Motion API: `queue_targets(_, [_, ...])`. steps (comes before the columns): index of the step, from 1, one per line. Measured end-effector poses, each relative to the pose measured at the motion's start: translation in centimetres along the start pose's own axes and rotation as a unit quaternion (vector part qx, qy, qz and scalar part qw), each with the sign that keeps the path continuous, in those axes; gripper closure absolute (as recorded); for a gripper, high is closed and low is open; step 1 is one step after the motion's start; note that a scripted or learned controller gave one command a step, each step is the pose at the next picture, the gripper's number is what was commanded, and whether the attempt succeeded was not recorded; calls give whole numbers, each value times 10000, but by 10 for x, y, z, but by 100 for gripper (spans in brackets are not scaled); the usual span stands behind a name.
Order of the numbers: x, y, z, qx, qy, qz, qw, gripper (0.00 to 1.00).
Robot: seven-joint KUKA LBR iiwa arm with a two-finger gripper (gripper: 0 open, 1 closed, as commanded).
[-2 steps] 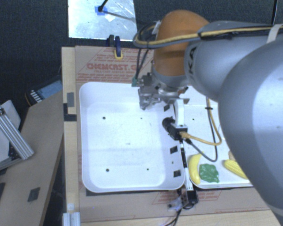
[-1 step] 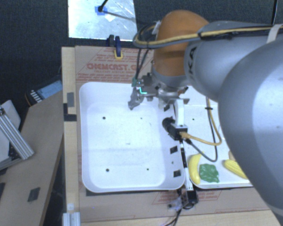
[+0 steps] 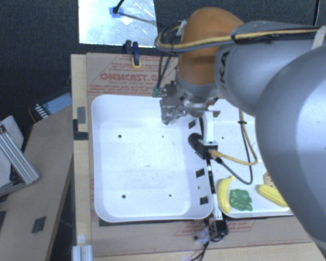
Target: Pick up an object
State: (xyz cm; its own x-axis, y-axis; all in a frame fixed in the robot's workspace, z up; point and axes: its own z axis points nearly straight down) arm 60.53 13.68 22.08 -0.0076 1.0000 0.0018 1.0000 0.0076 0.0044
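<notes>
You see smooth white plastic bins (image 3: 141, 200), a glossy yellow banana (image 3: 224, 196), and the arm's (image 3: 282, 86) matt grey metal.

One fixed camera watches me from above, tilted down at a slant over the surface (image 3: 49, 162) so the far edge sits toward twelve o'clock and the near edge toward six. It stands fairly close: the left bin (image 3: 146, 162) lies whole at the middle of the frame, while the right bin (image 3: 244, 140) runs off toward three o'clock, partly behind me. My arm (image 3: 282, 86) comes in from three o'clock, so near the lens that it looms large and soft over the upper right. Dark backdrop fills the band toward twelve.
</notes>
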Motion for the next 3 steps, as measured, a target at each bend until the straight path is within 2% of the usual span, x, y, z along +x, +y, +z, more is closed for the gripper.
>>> queue_targets(1, [55,-39,-80,-15,18,-15,10000,100])
queue_targets(2, [80,-84,23,79,-18,1,10000,100])
queue_targets(3, [98,-83,105,55,-16,14,10000,100])
